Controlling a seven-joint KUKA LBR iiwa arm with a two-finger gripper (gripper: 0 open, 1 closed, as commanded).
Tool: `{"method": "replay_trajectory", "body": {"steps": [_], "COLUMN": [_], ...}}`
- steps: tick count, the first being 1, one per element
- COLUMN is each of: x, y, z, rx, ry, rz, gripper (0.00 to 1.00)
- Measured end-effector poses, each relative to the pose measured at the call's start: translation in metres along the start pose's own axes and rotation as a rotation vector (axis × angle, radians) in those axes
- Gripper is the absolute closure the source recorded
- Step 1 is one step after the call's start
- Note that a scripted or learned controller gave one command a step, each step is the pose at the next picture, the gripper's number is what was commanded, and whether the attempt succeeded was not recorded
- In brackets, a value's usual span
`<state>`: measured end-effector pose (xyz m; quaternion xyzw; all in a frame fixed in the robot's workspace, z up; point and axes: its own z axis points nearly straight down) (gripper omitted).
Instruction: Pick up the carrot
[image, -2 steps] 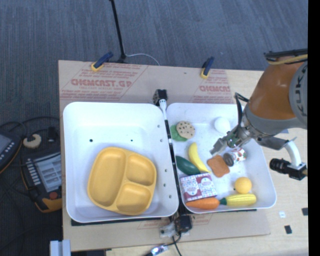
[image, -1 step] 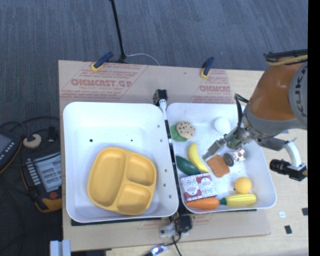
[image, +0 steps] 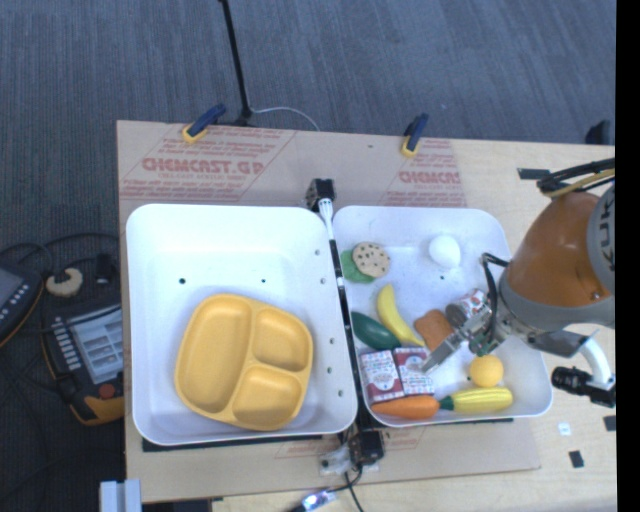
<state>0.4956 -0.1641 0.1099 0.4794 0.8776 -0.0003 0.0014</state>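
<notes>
The carrot is orange and lies flat along the front wall of the right bin, just below a red and white box. My gripper reaches in from the right, low over the middle of that bin. Its tip is beside the box's right edge, up and to the right of the carrot and apart from it. Nothing shows between the fingers.
Around the gripper lie a brown slice, a banana, a green vegetable, an orange fruit and a corn cob. A cookie and an egg sit farther back. The left bin holds a yellow divided plate.
</notes>
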Motion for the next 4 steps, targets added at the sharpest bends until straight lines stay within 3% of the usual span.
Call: {"method": "replay_trajectory", "body": {"steps": [1, 2, 3, 4], "x": [0.001, 0.001, 0.02, -0.002], "y": [0.055, 0.058, 0.138, 0.039], "z": [0.013, 0.002, -0.076, -0.08], "rx": [-0.012, -0.019, -0.004, 0.005], "ry": [-0.013, -0.014, -0.003, -0.002], "rz": [0.019, 0.02, 0.191, 0.099], "gripper": [0.0, 1.0, 1.0, 1.0]}}
